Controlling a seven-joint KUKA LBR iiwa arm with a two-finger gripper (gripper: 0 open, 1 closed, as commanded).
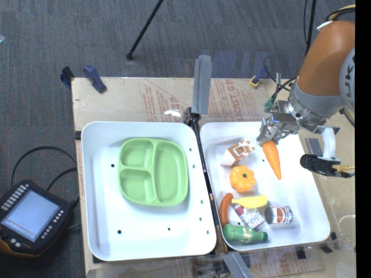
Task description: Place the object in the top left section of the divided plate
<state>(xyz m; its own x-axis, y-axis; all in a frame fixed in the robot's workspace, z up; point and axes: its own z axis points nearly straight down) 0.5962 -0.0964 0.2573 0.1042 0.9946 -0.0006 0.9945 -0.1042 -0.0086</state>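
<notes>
The green divided plate (153, 197) lies in the left bin (98, 236), with two small sections on its left and one long section on its right. My gripper (271, 134) hangs over the upper part of the right bin (313, 213). It is shut on the thick end of an orange carrot (273, 160), which dangles point down, lifted off the bin floor. The plate is well to the left of the gripper, across the divider between the bins.
The right bin holds a small brown-and-white box (240, 150), an orange pumpkin (242, 179), a yellow banana (250, 201), a red sausage (225, 208), a green bottle (244, 234), a can (279, 215) and a packet (249, 216). A grey post (202, 88) stands behind the divider.
</notes>
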